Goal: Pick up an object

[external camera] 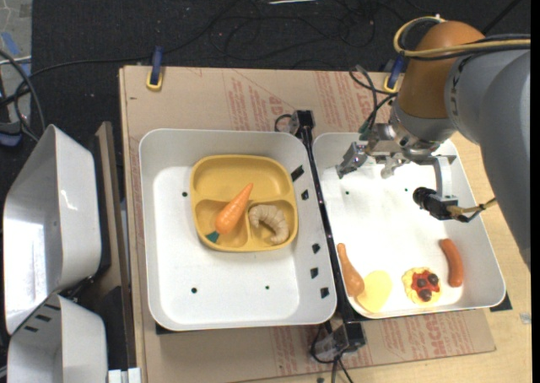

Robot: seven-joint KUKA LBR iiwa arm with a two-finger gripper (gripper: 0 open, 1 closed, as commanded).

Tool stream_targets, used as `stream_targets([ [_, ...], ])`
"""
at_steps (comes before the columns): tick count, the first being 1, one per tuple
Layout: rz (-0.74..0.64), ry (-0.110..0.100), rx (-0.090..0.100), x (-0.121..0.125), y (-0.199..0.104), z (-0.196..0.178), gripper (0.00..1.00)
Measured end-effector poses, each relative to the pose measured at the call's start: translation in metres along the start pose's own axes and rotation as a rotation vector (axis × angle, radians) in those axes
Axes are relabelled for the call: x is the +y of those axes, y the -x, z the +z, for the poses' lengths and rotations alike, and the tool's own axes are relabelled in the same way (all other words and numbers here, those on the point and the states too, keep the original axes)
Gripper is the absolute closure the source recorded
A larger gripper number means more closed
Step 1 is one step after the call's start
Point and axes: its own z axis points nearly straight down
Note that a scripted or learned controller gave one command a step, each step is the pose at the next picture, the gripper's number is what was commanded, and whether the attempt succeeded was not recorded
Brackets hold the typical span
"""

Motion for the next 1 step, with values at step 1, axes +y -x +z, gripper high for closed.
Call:
stream_targets([
  [1,0.000,0.003,0.000,0.0007,0.0001,-0.0122,1.00],
])
